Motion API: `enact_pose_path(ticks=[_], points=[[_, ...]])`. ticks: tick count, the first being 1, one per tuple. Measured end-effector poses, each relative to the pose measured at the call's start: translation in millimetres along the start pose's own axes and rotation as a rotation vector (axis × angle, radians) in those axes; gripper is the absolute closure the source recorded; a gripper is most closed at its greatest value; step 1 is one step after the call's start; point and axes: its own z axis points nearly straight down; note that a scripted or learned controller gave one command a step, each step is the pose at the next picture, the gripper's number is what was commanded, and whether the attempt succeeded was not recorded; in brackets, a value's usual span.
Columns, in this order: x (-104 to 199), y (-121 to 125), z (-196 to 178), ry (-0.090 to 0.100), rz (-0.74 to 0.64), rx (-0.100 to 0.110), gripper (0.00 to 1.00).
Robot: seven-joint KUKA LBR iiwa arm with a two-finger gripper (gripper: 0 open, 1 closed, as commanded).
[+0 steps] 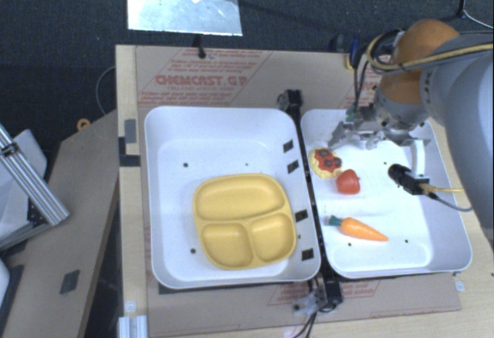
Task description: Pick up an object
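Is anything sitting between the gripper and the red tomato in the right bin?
Nothing visible blocks it. The gripper hangs over the right white bin, and the small red tomato lies below it in the picture; the yellow-and-red toy food piece sits just left of that line.

Arm (455, 74) cropped by right frame edge. Claw (351, 132) finger position too small and blurred to resolve. Far rim of right bin (444, 251) partly hidden behind arm.

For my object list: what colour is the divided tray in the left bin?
Yellow. The divided tray shows clearly in the camera view.
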Motion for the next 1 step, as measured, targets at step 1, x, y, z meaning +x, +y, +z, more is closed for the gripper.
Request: enact_pose_path(ticks=[1], points=[[1.1, 1.3, -12.7, 0.002, -0.003, -0.003, 1.0]])
